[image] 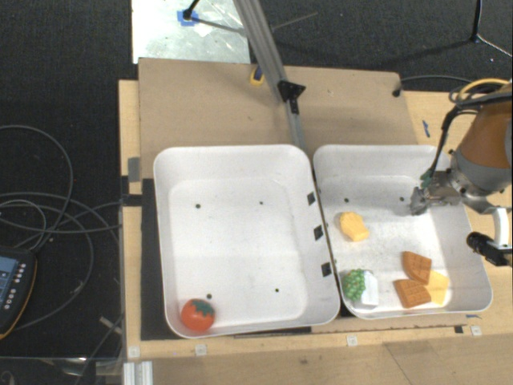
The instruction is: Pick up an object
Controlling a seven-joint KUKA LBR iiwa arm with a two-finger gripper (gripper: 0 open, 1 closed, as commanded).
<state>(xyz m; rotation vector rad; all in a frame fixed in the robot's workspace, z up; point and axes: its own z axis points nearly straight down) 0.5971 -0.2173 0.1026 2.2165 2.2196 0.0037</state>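
A round, glossy red tomato (197,314) with a small green stem cap sits at the near left corner of the left bin (232,163), close against the sloping wall. That bin is a shallow white plastic tray with rounded corners and a few small dark holes dotting its smooth floor.

The right bin (377,159), the same shape and joined to the left one along a seam marked by small black clips, holds the other pieces. Along its near edge lies a bumpy green item, like broccoli (353,280), touching a white piece (369,293) just beside it. To the right of those are two orange-brown waffle-textured pieces (414,279), flat and roughly square, one leaning against the other, with a pale yellow block (438,282) tucked at their right side. Farther back, near the middle of the bin, sits a smooth yellow wedge like cheese (354,226), apart from the rest.

The gripper (420,202) is low at the back right part of the right bin, metallic grey, below the arm's orange band (489,143); whether it is spread or closed cannot be told, and nothing shows in its grasp. It is well apart from the waffle pieces and nearer the cheese wedge.

The bins rest on a flat tan board (337,103), with dark carpet (64,70) around it and loose cables (48,207) at the left
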